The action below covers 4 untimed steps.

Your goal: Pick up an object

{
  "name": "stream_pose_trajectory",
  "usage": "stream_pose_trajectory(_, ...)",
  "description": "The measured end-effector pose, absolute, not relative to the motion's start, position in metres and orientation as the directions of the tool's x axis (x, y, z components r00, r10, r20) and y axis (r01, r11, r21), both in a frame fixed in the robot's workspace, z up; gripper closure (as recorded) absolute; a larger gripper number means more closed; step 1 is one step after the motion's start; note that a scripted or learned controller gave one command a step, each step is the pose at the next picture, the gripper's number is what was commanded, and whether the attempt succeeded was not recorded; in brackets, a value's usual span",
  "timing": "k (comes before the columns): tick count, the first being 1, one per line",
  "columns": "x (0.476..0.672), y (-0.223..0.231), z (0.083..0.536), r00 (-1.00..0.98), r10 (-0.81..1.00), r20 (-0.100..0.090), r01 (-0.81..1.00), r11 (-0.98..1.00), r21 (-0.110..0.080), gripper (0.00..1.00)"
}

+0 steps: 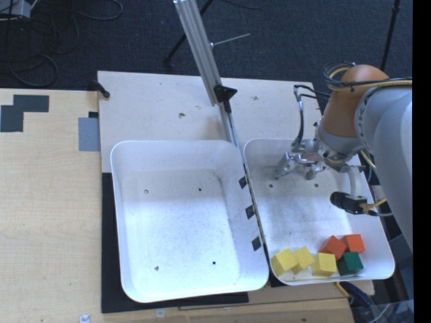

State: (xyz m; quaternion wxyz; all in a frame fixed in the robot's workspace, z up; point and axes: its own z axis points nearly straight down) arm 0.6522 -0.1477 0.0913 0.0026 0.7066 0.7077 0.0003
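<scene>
Nearest, at the near right corner of the right bin, a cluster of small blocks lies huddled together: two yellow blocks side by side on the left of the group, a third yellow one just right of them, a green block touching that one on its right, and two orange blocks just behind, the pair close against each other and against the green. All of them rest on the bin floor, well apart from the pincer. Left of this bin sits the left bin, its white floor showing a few dark specks; the two bins meet along a shared edge where small black clips are spaced. Both stand on a pale surface with a dark mat under them, and a wooden area with grey patches lies farther left. Farther in, over the far part of the right bin, the pincer hangs low with its metal fingers spread apart and nothing between them. Above it the grey arm with its orange band comes in from the right, cables looping beside the wrist. Farthest, a slanted metal rail rises from the bins' far edge over dark carpet.
</scene>
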Motion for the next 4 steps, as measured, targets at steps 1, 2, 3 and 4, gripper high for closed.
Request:
stream_pose_trajectory(1, 0.596, -0.168, 0.155, 0.003, 1.0, -0.001, 1.0, -0.003, 0.0, 0.0)
stream_pose_trajectory(2, 0.619, -0.116, 0.273, -0.003, 1.0, 0.0, 1.0, 0.003, 0.007, 0.0)
stream_pose_trajectory(3, 0.617, -0.116, 0.268, -0.004, 1.0, 0.0, 1.0, 0.004, -0.003, 0.0)
stream_pose_trajectory(4, 0.558, -0.103, 0.167, 0.0, 1.0, 0.003, 1.0, 0.0, -0.014, 0.0)
